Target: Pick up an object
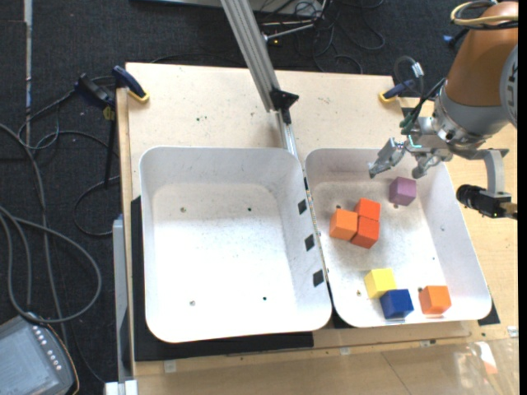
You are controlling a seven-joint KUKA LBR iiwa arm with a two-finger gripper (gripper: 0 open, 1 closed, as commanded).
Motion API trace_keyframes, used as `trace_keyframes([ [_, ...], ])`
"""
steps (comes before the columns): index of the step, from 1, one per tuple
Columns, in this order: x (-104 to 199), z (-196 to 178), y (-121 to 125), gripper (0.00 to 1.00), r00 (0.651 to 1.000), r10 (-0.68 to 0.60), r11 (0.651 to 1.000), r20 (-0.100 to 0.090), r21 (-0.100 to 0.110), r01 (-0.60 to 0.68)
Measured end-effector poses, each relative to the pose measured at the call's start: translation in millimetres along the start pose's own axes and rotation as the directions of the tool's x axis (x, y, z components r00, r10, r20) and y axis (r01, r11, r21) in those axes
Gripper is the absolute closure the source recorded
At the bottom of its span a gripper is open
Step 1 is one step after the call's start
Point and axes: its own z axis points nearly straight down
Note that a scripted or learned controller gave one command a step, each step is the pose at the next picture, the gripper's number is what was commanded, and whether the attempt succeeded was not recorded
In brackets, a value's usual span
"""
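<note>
The left bin [222, 237] has broad bare floor. In the right bin [457, 229], two orange cubes [356, 223] touch near the middle; a yellow cube [379, 281], blue cube [396, 303] and a third orange cube [435, 299] sit along the near edge, the yellow and blue touching. A purple cube [403, 191] lies near the far right corner. The gripper [403, 165] hangs just above the purple cube with its fingers spread apart and nothing between them. Bare floor lies left of the cubes. The arm [486, 72] is cut off at the right edge.
</note>
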Motion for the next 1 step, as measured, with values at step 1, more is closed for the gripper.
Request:
trace_keyframes([
  [1, 0.0, -2.1, 0.4, 0.0, 1.0, 0.0, 1.0, 0.0, -0.003, 0.0],
])
